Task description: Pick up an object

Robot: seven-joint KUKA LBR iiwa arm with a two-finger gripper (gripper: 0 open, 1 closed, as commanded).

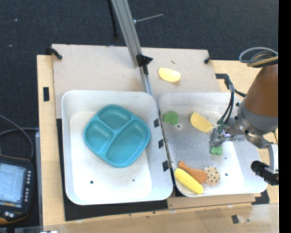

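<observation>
My gripper hangs low over the middle of the right bin, directly above a small green object that peeks out below the fingers. A yellow piece lies just up-left of the gripper. A green round piece sits near the bin's left wall. At the bin's front lie a yellow corn cob, an orange carrot and a speckled cookie.
The left bin holds a blue divided plate. A yellow piece lies on the board behind the bins. A slanted metal post rises from between the bins at the back.
</observation>
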